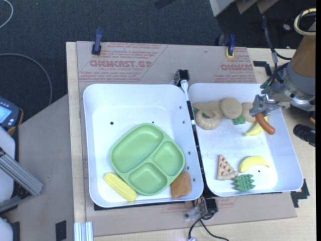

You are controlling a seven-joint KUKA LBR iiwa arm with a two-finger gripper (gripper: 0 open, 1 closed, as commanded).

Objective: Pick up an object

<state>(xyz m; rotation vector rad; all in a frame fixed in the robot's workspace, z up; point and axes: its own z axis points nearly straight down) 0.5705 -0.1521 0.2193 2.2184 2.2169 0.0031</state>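
My gripper (262,107) hangs over the far right corner of the right bin (286,157). An orange-red sausage (267,124) lies slanted just below it, its upper end right at the gripper's tip; contact between them cannot be made out. A small yellow piece (253,131) lies against the sausage's left side. Further left are a round tan bun (231,107) with a green bit (239,119) beside it, and a curled tan pastry (208,119).
Near the right bin's front lie a pizza slice (225,167), a banana (254,162) and a green leafy toy (244,182). The left bin (100,114) holds a green divided plate (147,158), a corn cob (120,186) and a brown piece (181,185).
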